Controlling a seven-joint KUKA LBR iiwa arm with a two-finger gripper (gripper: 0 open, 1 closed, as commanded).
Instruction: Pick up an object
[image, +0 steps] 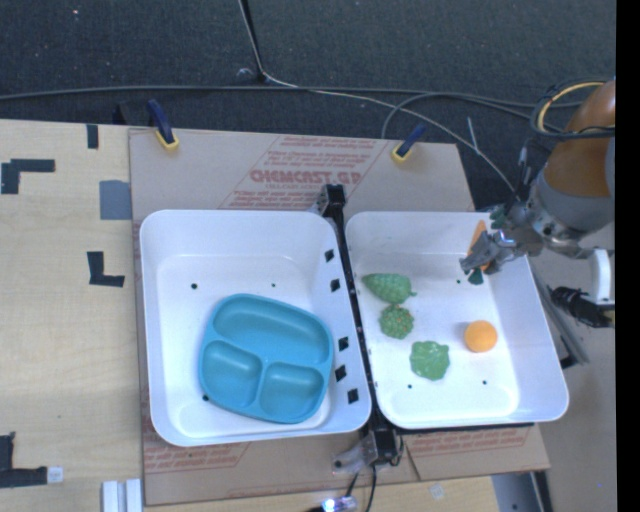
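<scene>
My gripper (484, 256) hangs over the far right part of the right bin (530, 405), near its right wall. It is shut on a small carrot-like piece (479, 234): an orange end sticks out above the fingers and a green tip below them. On the bin floor lie a leafy green piece (388, 288), a round green piece (397, 322), a third green piece (430, 359) and an orange ball (481, 336). The ball sits below and just left of the gripper.
The left bin (160, 240) holds a blue divided plate (265, 357). A black divider (345, 300) runs between the bins. Cables cross the dark surface behind. Two clamps (163, 127) (407, 147) pin the cardboard under the bins.
</scene>
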